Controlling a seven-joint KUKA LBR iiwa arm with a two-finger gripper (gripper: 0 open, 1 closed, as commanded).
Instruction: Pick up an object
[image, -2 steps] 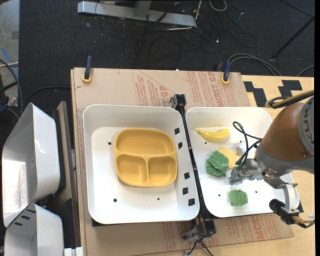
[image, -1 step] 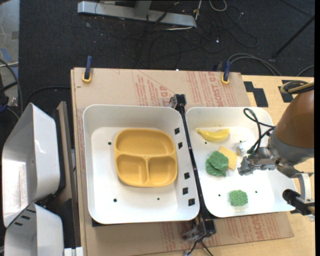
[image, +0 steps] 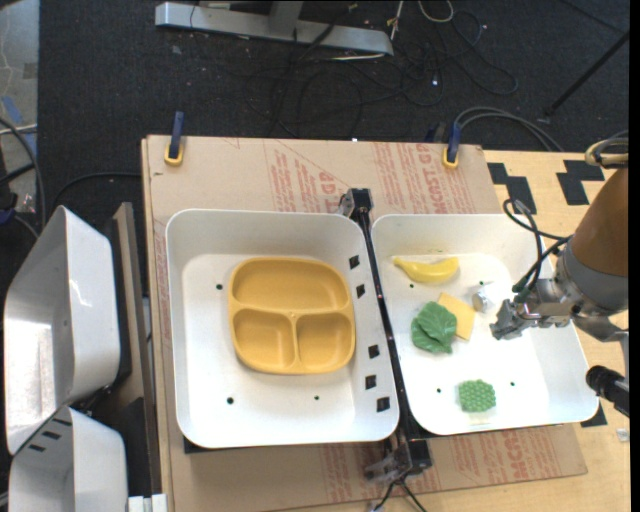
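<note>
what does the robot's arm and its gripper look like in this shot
The arm enters from the view's right as a bulky rounded body with a broad orange section and grey below it. The gripper at its tip is a small, dark metal assembly. Thin black cables loop beside the arm.

arm (image: 605, 250): cut off at right edge | hand (image: 508, 322): finger state unclear | yellow block (image: 459, 316): partly under green piece (image: 435, 327)

- Two white bins (image: 200, 330)
- One yellow divided tray (image: 293, 313)
- One banana (image: 427, 268)
- One yellow block (image: 458, 315)
- Two green items: leafy piece (image: 434, 328), round bumpy piece (image: 477, 396)
</note>
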